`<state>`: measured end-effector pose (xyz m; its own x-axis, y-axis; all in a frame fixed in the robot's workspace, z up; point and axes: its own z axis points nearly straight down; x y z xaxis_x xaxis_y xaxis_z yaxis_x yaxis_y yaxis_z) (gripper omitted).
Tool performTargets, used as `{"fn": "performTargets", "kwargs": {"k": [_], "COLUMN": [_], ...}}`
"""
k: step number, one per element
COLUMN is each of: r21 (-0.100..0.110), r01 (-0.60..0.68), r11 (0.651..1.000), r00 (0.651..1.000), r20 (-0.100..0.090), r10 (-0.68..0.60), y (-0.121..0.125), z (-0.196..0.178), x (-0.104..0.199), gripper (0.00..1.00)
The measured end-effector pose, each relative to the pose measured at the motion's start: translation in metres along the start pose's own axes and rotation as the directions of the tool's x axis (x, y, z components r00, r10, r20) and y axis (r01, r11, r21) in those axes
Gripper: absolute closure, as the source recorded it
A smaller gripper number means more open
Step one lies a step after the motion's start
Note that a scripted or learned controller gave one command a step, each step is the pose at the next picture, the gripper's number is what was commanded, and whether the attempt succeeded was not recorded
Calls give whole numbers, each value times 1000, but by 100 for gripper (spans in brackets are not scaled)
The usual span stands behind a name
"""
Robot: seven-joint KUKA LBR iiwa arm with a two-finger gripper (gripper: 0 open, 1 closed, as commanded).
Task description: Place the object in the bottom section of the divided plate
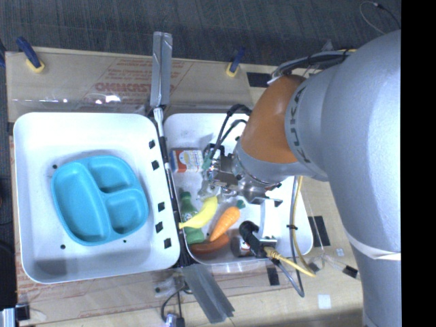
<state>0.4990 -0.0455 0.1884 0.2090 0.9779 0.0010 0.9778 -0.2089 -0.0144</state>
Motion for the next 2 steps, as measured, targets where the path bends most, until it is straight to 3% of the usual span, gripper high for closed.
{"fn": "performTargets", "kwargs": {"k": [1, 2], "r21": [-6, -4], "r01": [47, 219], "r11": [999, 976], "r00": [999, 976], "r20": [3, 5], "r10": [-47, -219], "y": [31, 1], "z": [0, 4], "x": [80, 163], "gripper": [100, 100]}}
